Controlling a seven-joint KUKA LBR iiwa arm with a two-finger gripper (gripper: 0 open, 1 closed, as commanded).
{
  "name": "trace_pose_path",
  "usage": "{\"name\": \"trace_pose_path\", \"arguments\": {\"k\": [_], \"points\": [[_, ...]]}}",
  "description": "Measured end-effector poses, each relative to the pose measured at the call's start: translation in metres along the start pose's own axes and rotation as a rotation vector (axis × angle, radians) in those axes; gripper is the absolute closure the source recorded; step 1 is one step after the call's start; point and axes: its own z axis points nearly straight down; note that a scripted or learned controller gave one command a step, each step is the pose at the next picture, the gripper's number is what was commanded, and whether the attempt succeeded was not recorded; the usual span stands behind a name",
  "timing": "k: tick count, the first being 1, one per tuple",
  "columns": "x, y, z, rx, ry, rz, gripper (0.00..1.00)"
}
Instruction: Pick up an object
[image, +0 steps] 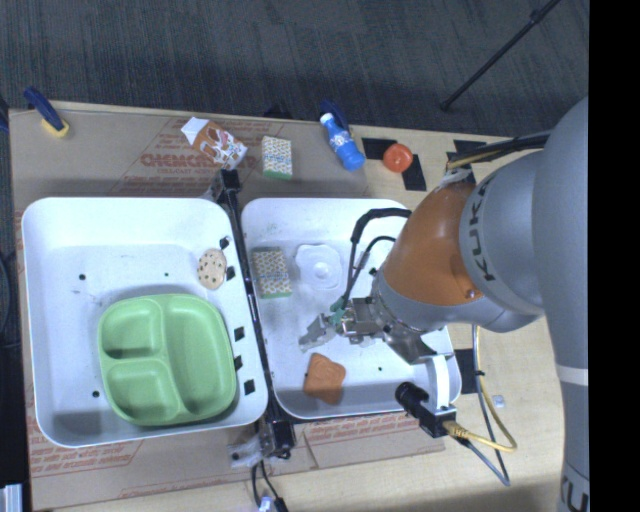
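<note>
Currently the claw sits low inside the right bin, near that bin's centre. Whether it is parted or closed cannot be told from this view, and nothing is visibly held.

Candidate object: the orange block, lying on the bin floor at about 6 o'clock from the claw, just beside it and apart from it. Judged by its look, the block is light and somewhat soft, with a matte surface that should not slip. A hold across its two shorter sides, taken from above, appears most secure. Its tilt relative to the bin walls suggests the wrist may need turning first.

Container contents:

1. Right bin: the orange block toward 6 o'clock; a patterned sponge at 9 o'clock, next to the dividing wall; a clear plastic lid toward 12 o'clock. The lid is probably thin, slick and hard to grip.
2. Left bin: a green divided plate toward 6 o'clock and a speckled cookie at 3 o'clock, near the dividing wall.

On the counter beyond the bins lie a blue bottle, a second sponge, a snack packet and an orange ball.
</note>
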Motion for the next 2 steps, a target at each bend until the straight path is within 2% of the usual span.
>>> {"name": "trace_pose_path", "arguments": {"k": [1, 2], "points": [[0.004, 0.064, -0.046, -0.005, 0.0, 0.001, 0.0], [-0.022, 0.158, 0.002, -0.003, 0.0, 0.0, 0.0]]}}
